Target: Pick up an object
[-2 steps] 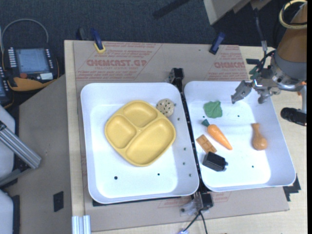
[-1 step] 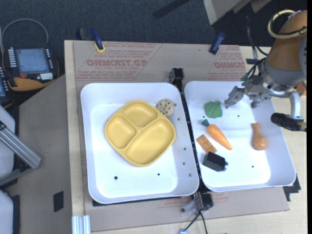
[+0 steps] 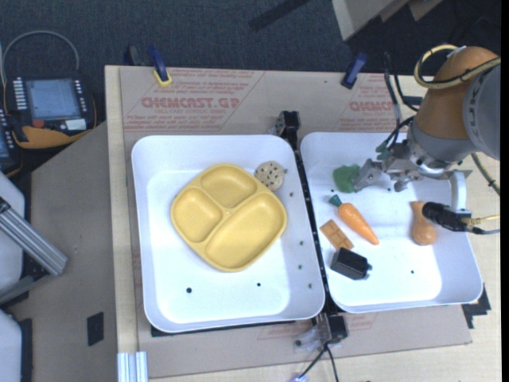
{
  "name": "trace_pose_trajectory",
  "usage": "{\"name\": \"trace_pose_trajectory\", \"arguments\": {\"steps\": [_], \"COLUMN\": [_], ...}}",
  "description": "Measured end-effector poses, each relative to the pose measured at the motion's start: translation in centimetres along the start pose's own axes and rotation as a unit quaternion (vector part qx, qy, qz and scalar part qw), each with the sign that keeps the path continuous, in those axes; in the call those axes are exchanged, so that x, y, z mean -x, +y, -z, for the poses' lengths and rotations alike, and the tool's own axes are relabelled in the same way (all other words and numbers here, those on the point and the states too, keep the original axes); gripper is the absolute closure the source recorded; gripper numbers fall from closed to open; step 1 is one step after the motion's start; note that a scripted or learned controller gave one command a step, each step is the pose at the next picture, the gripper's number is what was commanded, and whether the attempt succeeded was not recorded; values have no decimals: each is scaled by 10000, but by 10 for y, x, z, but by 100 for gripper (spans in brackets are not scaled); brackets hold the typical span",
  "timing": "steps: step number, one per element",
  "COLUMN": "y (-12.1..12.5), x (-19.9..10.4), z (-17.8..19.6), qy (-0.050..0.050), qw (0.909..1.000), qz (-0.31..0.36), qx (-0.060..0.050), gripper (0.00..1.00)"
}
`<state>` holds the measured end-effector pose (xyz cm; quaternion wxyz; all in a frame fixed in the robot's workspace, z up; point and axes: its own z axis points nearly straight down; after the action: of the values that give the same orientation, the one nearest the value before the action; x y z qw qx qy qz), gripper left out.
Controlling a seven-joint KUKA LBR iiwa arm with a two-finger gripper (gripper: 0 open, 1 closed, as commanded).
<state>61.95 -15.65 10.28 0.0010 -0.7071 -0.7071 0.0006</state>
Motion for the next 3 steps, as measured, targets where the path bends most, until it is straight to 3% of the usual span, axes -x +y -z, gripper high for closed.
{"name": "trace_pose_trajectory", "arguments": {"steps": [1,3], "y": [1,4], "x": [0,2], "z": [12,124], "qy": [-6,-10], "qw": [10000,10000], "qz": [-2,7], "qx": [19,26], "gripper": [100,100]}}
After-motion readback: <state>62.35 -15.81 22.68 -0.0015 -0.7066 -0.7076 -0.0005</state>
